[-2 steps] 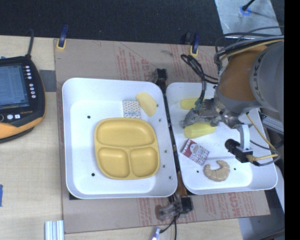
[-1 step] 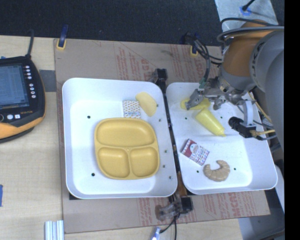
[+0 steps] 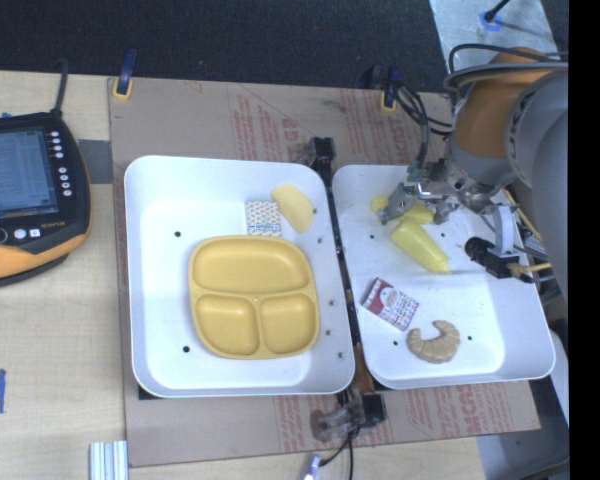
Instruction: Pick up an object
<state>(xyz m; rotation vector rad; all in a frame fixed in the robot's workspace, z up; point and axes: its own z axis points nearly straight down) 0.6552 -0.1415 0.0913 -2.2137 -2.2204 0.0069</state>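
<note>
The pincer (image 3: 412, 204) sits low over the far part of the right white bin (image 3: 500, 363), at the end of the grey arm with the orange band (image 3: 495, 108) that enters from the right; whether it is released or clenched cannot be determined from this view. A yellow cone-shaped plastic object (image 3: 421, 244) lies directly below the metal pincer assembly, its upper end touching or just under it, its body slanting toward the near right; contact cannot be confirmed. Further toward the near edge of the same bin lie a small red-and-white printed packet (image 3: 390, 303) and, just beside it, a tan croissant-shaped toy (image 3: 435, 341). The left white bin (image 3: 150, 268) holds a yellow three-compartment plastic tray (image 3: 252, 295), with a small blue-patterned white packet (image 3: 263, 218) and a pale yellow rounded piece (image 3: 293, 207) at its far edge. On the wooden tabletop (image 3: 40, 368), well to the left, rests a control pendant with a screen (image 3: 25, 196).
</note>
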